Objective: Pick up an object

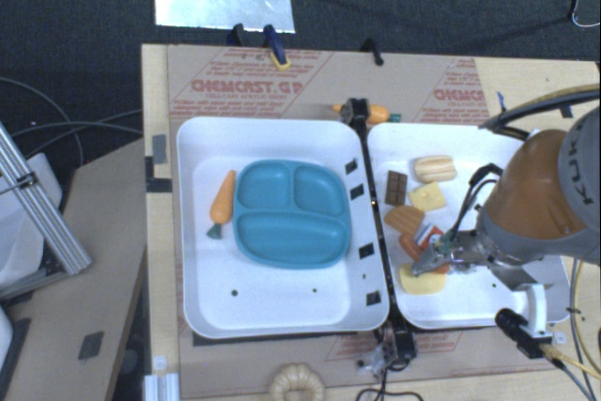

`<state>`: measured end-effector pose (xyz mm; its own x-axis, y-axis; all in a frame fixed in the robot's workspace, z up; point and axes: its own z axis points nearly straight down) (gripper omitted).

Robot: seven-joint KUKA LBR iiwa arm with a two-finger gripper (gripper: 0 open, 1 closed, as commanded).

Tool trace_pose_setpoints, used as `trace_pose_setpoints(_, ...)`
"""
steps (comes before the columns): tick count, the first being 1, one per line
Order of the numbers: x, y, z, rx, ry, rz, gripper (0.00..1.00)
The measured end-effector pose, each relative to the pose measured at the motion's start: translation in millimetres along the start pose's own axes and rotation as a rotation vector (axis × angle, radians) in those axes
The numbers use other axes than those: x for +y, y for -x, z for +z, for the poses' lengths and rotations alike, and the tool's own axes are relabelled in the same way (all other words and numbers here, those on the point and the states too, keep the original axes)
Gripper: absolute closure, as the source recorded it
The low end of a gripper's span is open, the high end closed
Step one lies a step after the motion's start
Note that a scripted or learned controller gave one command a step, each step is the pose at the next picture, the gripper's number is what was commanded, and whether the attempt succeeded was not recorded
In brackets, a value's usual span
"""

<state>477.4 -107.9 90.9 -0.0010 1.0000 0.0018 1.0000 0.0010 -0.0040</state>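
In the right bin (470, 315) lie several toy foods: a tan bread roll (435, 169), a brown chocolate bar (396, 188), a yellow cheese wedge (429, 197), a brown toast slice (406, 220), a red-orange piece (413, 248) and a pale yellow flat piece (423, 282). My gripper (434, 259) is low in this bin, its tip between the red-orange piece and the pale yellow piece. An orange carrot (223, 196) and a blue divided plate (288, 213) rest in the left bin (207, 296).
The grey arm with its orange band (540, 188) covers the right bin's right side. A black divider with clips (371, 202) runs between the bins. Cardboard (254, 84) lies under both bins, and a metal frame (38, 211) stands at left.
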Motion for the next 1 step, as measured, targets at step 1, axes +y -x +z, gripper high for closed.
trace_pose_setpoints(1,1.5,0.3,-13.1,-0.001,0.006,-0.001,1.0)
